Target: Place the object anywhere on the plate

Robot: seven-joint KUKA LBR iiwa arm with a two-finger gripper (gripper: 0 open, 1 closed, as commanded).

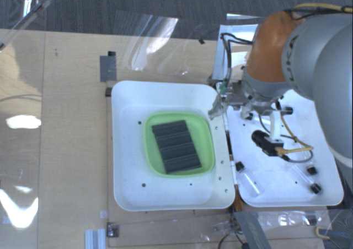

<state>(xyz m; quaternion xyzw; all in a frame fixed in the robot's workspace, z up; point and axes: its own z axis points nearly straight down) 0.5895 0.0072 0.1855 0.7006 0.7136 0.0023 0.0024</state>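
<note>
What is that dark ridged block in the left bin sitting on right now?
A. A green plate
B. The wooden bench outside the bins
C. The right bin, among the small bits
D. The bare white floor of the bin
A. The dark ridged block lies flat on the green plate, whose green rim shows all around it, inside the left bin.

Glossy green plastic plate [205,149] holds a matt, ridged dark-grey object [176,146].
</note>
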